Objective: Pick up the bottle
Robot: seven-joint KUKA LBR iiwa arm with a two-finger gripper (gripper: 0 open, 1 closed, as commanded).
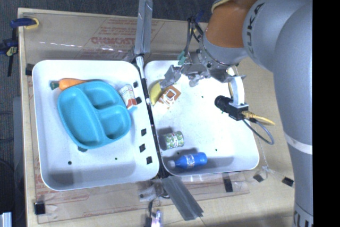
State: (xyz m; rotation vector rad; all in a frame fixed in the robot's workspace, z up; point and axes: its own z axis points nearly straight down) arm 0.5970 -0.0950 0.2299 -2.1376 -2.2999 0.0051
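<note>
Near bin's front wall — blue bottle

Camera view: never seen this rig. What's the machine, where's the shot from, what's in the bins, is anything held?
One camera looks down at a slant on a bench with two shallow white bins. The grey arm with an orange band reaches in from the right; its gripper hangs over the right bin, above a banana and a small carton. I see nothing held. The blue bottle lies near that bin's front wall, a green can beside it. The left bin holds a blue divided tray, a carrot and a small container.
</note>
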